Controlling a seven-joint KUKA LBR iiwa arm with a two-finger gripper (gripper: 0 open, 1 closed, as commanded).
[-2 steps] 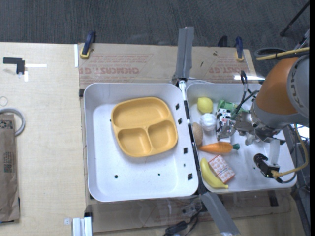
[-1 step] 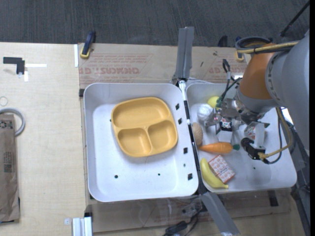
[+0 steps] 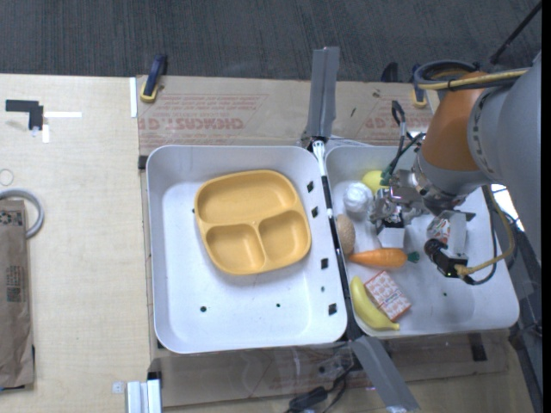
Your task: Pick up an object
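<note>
Reaching in over the right shallow white bin — grey arm with orange band. Sitting in the left white bin: a yellow three-section plastic plate. Crowding below the gripper — finger state impossible to tell — an orange carrot, yellow banana, small printed card, white ball.

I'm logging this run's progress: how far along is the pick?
Done: the gripper is down inside the right bin, among the objects. In hand: nothing visibly; the carrot, the banana and the small box lie on the bin floor. Left: grasping and lifting one object.
</note>
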